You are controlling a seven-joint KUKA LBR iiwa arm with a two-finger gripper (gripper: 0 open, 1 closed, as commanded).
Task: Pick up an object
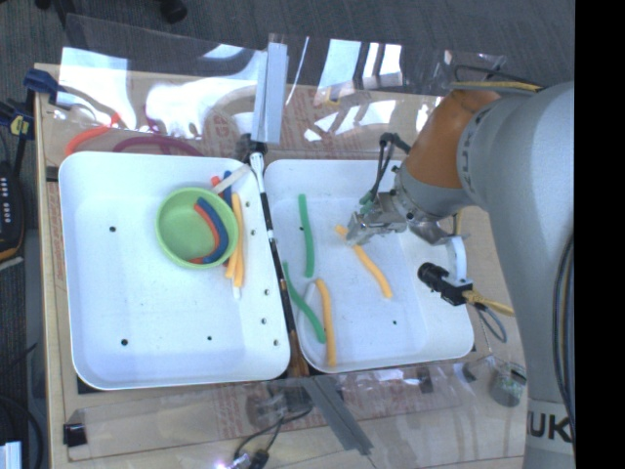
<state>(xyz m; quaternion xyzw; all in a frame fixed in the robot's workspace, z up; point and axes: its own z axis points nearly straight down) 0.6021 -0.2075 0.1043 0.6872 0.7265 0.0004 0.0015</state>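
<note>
While the gripper [363,231] sits low in the right bin [430,332], its fingers are too small and blurred to tell their spread. Just below them lies an orange stick [374,272]. Whether tips touch it is unclear. Green stick [307,233] lies left.

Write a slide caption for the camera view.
Grey arm's tool poised over a curved orange strip in the right white bin.

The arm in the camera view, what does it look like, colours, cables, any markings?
The arm is a thick, rounded grey body with an orange band above the wrist. White letters "UK" show on its lower casing. The tool is a small metallic grey assembly, with thin dark cables running up beside it.
</note>
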